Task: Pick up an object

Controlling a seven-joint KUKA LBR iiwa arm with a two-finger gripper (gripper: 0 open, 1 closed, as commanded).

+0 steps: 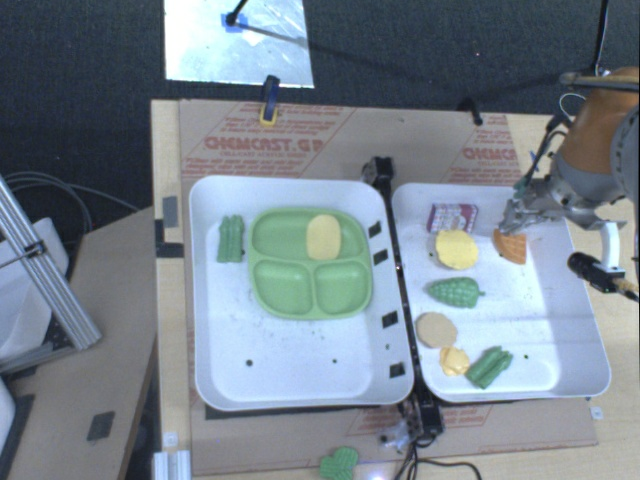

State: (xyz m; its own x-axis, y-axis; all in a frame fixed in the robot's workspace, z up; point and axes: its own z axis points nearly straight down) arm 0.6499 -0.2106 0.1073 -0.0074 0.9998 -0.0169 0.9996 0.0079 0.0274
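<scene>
My gripper (517, 224) hangs over the far right part of the right bin (575, 318). Its tip is right at the top of an orange wedge (511, 248) lying on the bin floor. I cannot make out whether it grips the wedge. Left of the wedge lie a yellow round piece (457, 250) and a pink box (452, 215). Nearer the front are a green bumpy piece (455, 291), a tan disc (435, 329), a small yellow piece (454, 360) and a green bean pod (489, 365).
The left bin (215, 358) holds a green divided plate (300, 288) with a pale yellow piece (323, 236) in its far section, and a green pod (231, 238) beside it. A green toy (340, 462) lies off the bins at the front.
</scene>
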